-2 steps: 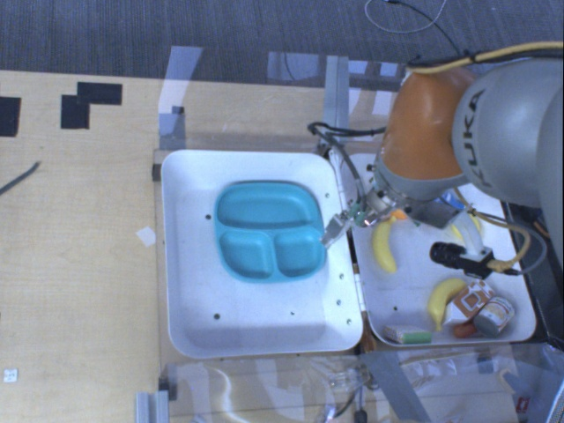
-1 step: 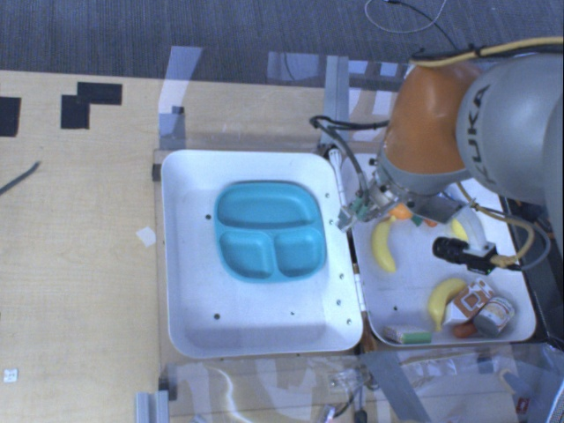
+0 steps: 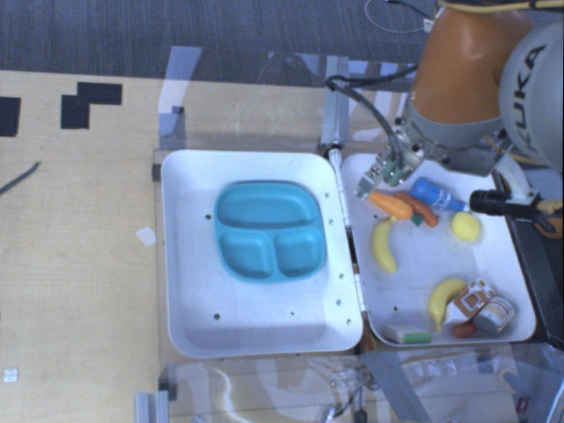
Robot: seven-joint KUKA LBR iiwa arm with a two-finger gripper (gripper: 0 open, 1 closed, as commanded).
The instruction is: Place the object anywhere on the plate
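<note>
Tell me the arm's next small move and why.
Probably a short descent onto the orange carrot: the gripper hovers just above its left end in the right bin, nothing shows between its fingers, and the blue divided plate in the left bin carries no object yet.

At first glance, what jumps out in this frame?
The blue plate with three compartments lies alone in the left bin. The big arm with its orange band looms over the right bin, its claw just above a carrot. Two bananas and a lemon lie there among other toys.
</note>
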